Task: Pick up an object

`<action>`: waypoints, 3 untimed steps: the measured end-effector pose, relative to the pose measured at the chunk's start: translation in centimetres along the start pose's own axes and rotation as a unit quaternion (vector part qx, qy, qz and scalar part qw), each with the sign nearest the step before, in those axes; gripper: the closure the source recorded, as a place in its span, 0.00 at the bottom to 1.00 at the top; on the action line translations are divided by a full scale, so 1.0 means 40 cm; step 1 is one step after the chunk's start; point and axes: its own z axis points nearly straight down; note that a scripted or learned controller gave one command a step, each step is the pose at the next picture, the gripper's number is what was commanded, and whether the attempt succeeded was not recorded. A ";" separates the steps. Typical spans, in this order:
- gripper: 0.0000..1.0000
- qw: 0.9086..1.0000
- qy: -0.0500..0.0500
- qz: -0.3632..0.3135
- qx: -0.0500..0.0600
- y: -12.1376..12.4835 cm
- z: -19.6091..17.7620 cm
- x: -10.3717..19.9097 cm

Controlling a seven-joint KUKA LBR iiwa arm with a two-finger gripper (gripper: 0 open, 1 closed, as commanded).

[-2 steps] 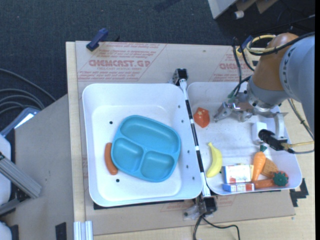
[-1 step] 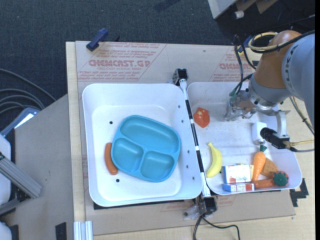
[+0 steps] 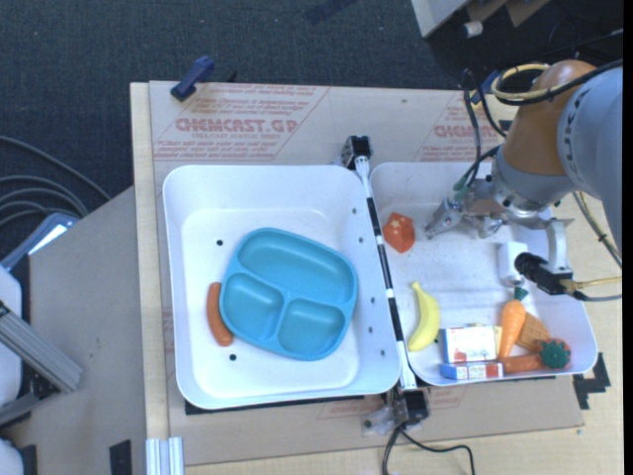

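In the right bin (image 3: 584, 317), a red tomato-like toy (image 3: 399, 232) lies near the left wall. A yellow banana (image 3: 425, 317) lies below it. An orange carrot (image 3: 511, 327), a small white and red box (image 3: 470, 348) and a second carrot with a green top (image 3: 542, 358) crowd the near right corner. My gripper (image 3: 465, 222) hangs over the far part of this bin, to the right of the red toy. Its fingers are spread open and nothing sits between them.
The left bin (image 3: 188, 226) holds a blue divided plate (image 3: 287, 293) with an orange sausage (image 3: 218, 315) at its left edge. A black divider rail (image 3: 378, 255) separates the bins. Cables (image 3: 593, 287) trail from the arm across the right bin's right edge.
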 end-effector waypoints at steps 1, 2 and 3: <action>0.00 1.000 0.001 0.001 0.002 -0.038 0.024 0.114; 1.00 1.000 0.001 0.001 0.002 -0.038 0.000 0.114; 0.00 1.000 0.001 0.001 0.002 -0.038 0.000 0.114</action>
